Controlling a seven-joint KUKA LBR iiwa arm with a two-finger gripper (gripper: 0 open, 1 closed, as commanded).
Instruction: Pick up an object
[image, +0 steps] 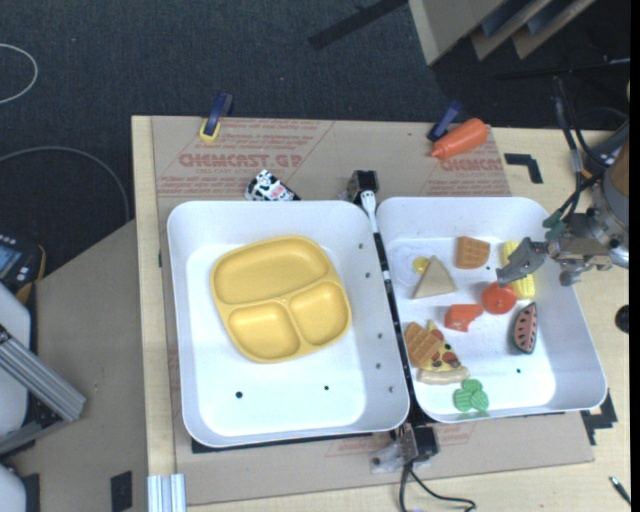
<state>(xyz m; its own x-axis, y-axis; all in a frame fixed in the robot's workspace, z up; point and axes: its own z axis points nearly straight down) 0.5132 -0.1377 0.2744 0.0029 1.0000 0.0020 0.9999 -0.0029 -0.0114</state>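
Right bin (570, 385), near edge: green leafy toy (470, 397), lying alone close to the front wall. Just beyond it, a pizza slice (438, 368) and a waffle piece (424, 345), touching each other.

Right bin, middle: watermelon slice (524, 328) toward the right wall; a small red chunk (462, 317); a round red tomato (498, 298), just beside the chunk. These are the candidates for the pick, all lying loose.

Gripper (522, 264): dark, reaching in from the right over the far-right part of this bin, directly above the tomato and a yellow corn piece (518, 283) that it partly hides. Nothing is seen between the fingers; whether they stand apart or together cannot be told from this angle.

Right bin, far part: tan wedge (435, 278) and orange cube (473, 252).

Left bin (195, 330): yellow divided plate (280, 298), not in play.

Handling note (judgement only): the tomato looks the nearest target. Descend straight and centred on it, since a round toy may roll off a glancing finger, and keep clear of the corn and the red chunk so the closing fingers catch one item only.
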